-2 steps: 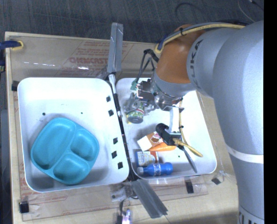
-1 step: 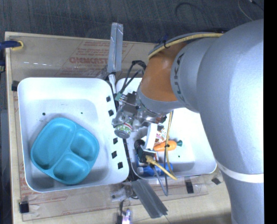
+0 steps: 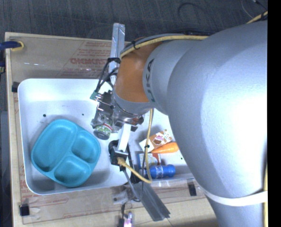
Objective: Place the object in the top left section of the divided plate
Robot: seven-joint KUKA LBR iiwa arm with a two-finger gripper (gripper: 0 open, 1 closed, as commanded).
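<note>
My arm (image 3: 211, 93), smooth grey with an orange band, covers the right bin. Left bin (image 3: 31, 91): glossy white, shallow, floor bare along its far wall. Plate (image 3: 65, 151): matte blue, rounded, three sections, near front-left corner. Carrot (image 3: 165, 148), blue bottle (image 3: 163, 170) lie right of the plate. Gripper (image 3: 102, 129) just beside plate's right rim; grip state: cannot tell.

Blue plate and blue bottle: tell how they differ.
The blue plate is pale turquoise; the blue bottle is a deeper blue. The plate is broad, flat and divided into sections; the bottle is a small cylinder lying on its side. The plate sits in the left bin, the bottle right of it. Both look plastic.
</note>
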